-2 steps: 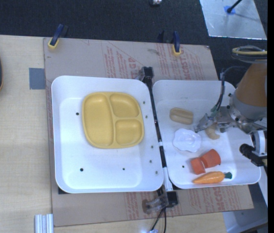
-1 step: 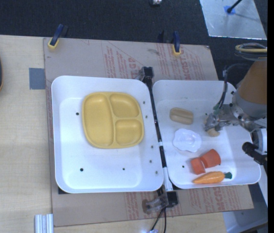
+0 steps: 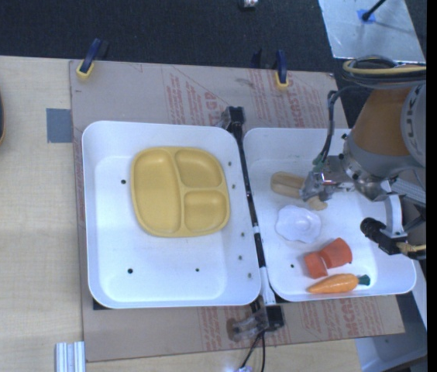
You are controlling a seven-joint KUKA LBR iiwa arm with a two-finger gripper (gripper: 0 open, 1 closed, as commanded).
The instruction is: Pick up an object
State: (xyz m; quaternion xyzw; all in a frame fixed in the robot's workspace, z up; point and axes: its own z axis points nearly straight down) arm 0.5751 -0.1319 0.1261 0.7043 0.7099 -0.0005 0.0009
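Lowest in the frame, I see a toy carrot (image 3: 333, 284) along the right bin's (image 3: 280, 285) bottom edge, with an orange cup (image 3: 328, 256) above it and a clear lid (image 3: 297, 223) higher still. My gripper (image 3: 317, 188) sits mid-right over a tan wooden block (image 3: 290, 184); I cannot tell its state. Left of centre, a yellow divided plate (image 3: 180, 190) lies in the left bin (image 3: 106, 277).

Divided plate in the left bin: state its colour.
The divided plate is pale yellow, seen plainly in the camera view.
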